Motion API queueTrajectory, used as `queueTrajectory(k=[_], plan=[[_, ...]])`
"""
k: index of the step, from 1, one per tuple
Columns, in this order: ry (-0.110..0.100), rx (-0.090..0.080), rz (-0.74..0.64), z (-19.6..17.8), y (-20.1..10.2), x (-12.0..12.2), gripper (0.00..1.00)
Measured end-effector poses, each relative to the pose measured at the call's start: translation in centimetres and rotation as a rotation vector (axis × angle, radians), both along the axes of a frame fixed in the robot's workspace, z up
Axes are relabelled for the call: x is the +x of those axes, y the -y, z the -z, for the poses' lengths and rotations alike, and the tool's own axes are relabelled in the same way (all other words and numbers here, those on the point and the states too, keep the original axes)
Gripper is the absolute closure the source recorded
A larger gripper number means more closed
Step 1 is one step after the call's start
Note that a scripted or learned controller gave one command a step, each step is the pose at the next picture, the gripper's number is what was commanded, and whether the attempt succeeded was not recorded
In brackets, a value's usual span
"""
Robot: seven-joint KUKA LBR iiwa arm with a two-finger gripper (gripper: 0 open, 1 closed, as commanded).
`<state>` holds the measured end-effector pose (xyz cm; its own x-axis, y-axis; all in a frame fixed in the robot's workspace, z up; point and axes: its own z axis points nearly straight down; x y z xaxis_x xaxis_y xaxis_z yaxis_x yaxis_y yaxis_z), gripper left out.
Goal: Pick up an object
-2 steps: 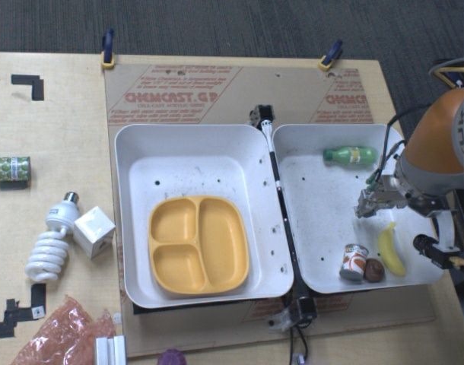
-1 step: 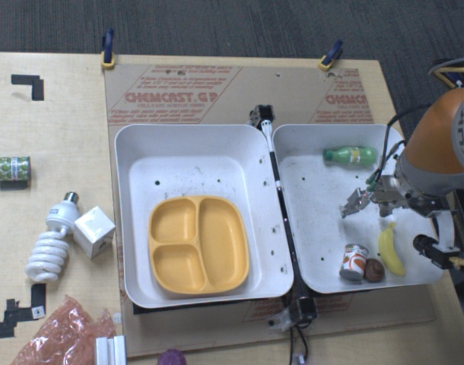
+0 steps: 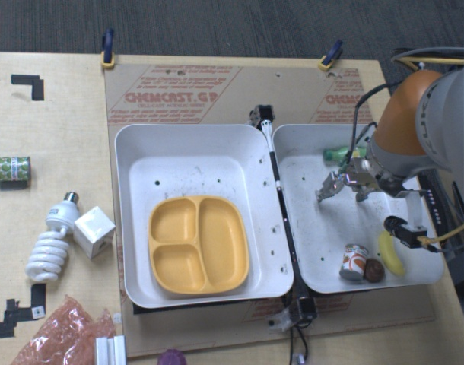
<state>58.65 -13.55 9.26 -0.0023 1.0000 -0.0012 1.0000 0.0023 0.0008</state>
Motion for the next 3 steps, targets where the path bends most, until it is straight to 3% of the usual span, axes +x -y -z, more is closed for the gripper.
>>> queueTrajectory(k=[1,2,3], plan=[[-0.002,0.001,0.001,0.0,-3.9,-3.7,0.0],[0.0,0.0,0.0,-0.9,-3.8,-3.7,1.0],[0.0,0.0,0.002,0.0,5.8,-5.2,1.0]])
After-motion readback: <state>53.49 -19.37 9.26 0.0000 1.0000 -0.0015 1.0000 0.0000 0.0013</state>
